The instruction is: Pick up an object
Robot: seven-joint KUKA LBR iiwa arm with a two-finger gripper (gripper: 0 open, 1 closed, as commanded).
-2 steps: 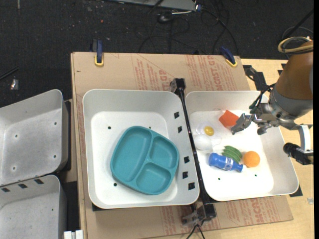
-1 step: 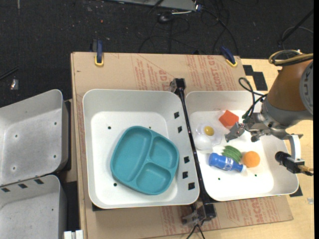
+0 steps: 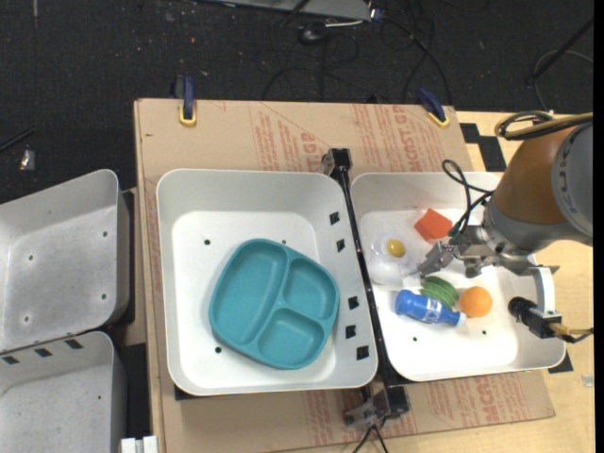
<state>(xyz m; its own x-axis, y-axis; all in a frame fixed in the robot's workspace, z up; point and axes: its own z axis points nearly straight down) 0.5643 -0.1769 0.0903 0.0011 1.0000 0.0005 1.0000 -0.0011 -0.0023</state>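
In the right bin (image 3: 491,352) lie an orange-red block (image 3: 433,224), a clear egg-like piece with a yellow centre (image 3: 389,254), a green item (image 3: 440,289), a blue bottle (image 3: 427,308) and an orange ball (image 3: 476,301). My gripper (image 3: 442,258) hangs low over the bin's middle, just above the green item and below the orange-red block. Its dark fingers (image 3: 435,260) point left and down, with a small gap between the tips. Nothing shows between them.
The left bin (image 3: 189,347) holds a teal divided plate (image 3: 275,302). A black divider (image 3: 354,253) runs between the bins. The grey arm with its orange band (image 3: 533,173) comes in from the right over the right bin's far corner. Grey trays (image 3: 57,253) lie at left.
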